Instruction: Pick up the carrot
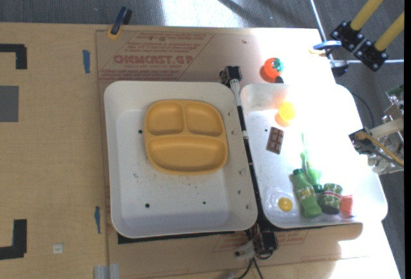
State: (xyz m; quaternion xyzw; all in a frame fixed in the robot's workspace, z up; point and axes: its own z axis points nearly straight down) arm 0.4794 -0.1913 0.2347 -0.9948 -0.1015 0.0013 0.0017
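The right bin [359, 143] lies in strong glare. A thin green leafy sprig [306, 157] runs down its middle, like a carrot's top, but the body below it is washed out. A small orange-red piece [347, 206] lies in the front right corner. A yellow-orange blob [285, 111] sits near the back left. I cannot tell which of these is the carrot.
The left bin [122, 162] holds a yellow divided plate [186, 136]. The right bin also has a brown chocolate bar [275, 139], a green bottle [306, 193], a dark green can [331, 198] and a fried egg toy [282, 203]. A tomato-like toy [272, 68] sits behind the bin.
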